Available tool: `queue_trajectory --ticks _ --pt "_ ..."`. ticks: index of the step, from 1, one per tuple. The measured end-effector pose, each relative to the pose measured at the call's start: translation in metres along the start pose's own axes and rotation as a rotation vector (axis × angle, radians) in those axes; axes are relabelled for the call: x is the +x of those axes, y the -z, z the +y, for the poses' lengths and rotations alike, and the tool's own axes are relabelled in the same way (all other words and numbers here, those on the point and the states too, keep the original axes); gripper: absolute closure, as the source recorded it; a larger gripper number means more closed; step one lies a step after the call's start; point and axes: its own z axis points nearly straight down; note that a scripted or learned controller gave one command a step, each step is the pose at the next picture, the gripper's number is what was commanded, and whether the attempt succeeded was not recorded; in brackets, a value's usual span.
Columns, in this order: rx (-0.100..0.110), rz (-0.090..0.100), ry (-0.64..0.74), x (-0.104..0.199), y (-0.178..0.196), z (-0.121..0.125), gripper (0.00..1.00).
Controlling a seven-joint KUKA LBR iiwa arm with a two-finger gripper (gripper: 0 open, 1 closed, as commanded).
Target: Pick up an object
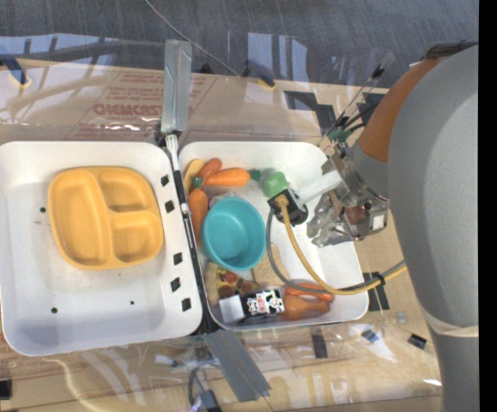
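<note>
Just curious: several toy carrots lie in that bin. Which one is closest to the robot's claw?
The carrot at the bin's near edge, beside the black-and-white carton. The others lie left of the teal bowl, farther from the gripper.

Teal bowl (233,233) upright in right bin (344,269), carrots (227,178) beside.

The grey arm (441,187), orange band near its wrist, reaches in over the right bin's (351,303) right edge, its gripper (334,221) hanging above that bin's right part.

Fixed overhead camera, slanted, both bins (76,157)
</note>
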Motion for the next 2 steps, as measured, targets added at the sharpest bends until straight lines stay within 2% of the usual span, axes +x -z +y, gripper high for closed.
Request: queue_trajectory --ticks 1,2 --pt "0.008 -0.015 0.009 -0.012 -0.157 -0.009 1.00" --pt "-0.002 0.003 -0.006 0.037 -0.169 -0.014 1.00"
